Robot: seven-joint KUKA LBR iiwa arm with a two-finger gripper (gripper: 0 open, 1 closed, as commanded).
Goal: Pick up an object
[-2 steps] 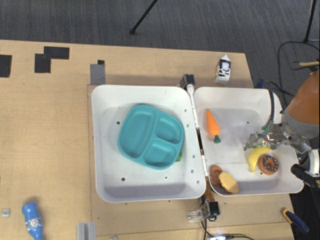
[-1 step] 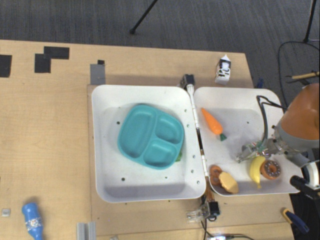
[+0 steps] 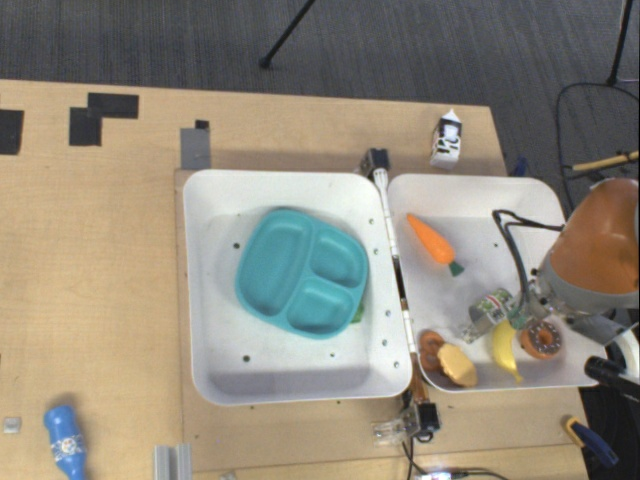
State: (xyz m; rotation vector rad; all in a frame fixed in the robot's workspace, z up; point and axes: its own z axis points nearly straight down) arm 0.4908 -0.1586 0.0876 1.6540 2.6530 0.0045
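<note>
The wooden bench [image 3: 90,268] fills most of the frame, and on it sit two shallow white bins side by side. The left bin [image 3: 290,378], in the middle of the frame, carries a teal divided plate [image 3: 303,273] with three compartments, tilted a little and with something green peeking out under its lower right edge. The right bin [image 3: 470,208] takes up the right-centre of the frame. The arm [image 3: 598,248] enters from the right edge, its orange band broad and rounded, a black cable looping over the bin beside it. The gripper [image 3: 497,308] hangs low over the lower part of the right bin, metallic with green touches; whether it is parted or closed cannot be told, and nothing can be seen held in it. An orange carrot [image 3: 434,242] with a green stem end lies slantwise in the upper middle of that bin, well apart from the gripper. A yellow banana [image 3: 506,352] lies just below the gripper, near its tip. A tan and brown rounded item [image 3: 448,361] rests at the lower left corner of the bin. A small doughnut with sprinkles [image 3: 545,340] lies just right of the banana. A small white bottle [image 3: 448,138] stands on the bench above the right bin, and a blue toy [image 3: 66,440] lies at lower left.
</note>
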